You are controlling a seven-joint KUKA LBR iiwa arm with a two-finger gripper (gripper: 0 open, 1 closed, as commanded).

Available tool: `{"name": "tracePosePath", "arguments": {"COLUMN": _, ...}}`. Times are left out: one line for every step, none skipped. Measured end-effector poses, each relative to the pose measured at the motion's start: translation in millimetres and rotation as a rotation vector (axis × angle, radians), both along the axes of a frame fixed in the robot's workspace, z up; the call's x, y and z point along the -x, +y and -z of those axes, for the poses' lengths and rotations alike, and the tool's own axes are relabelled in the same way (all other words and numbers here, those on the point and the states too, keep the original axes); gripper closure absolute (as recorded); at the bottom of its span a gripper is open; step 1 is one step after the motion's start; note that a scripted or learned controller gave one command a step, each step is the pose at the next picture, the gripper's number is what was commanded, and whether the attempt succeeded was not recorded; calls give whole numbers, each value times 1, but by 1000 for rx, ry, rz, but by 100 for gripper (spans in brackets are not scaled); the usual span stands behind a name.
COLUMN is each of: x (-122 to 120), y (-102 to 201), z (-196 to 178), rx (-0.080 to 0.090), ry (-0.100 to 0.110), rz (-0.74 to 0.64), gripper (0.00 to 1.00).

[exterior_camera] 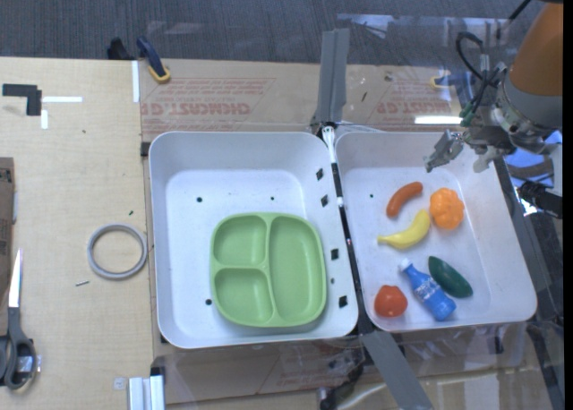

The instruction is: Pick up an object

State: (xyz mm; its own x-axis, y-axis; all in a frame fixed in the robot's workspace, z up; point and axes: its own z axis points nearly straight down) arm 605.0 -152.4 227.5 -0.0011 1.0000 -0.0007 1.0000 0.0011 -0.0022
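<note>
The right bin holds several toy foods: an orange-red sausage, an orange pepper, a yellow banana, a blue bottle, a dark green vegetable and a red tomato. My gripper hangs over the bin's far right corner, above and behind the pepper. It is open, with nothing between its fingers. The sausage lies just below and left of the left fingertip.
The left bin holds a green divided plate. On the bench to the left lie a grey tape ring and scissors. A grey divider post stands behind the two bins. Cables hang near the arm's wrist.
</note>
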Motion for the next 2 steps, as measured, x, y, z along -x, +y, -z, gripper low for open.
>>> {"name": "tracePosePath", "arguments": {"x": 35, "y": 34, "z": 135, "rx": 0, "ry": -2, "rz": 3, "gripper": 0}}
{"name": "tracePosePath", "arguments": {"x": 36, "y": 32, "z": 127, "rx": 0, "ry": -1, "rz": 8, "gripper": 100}}
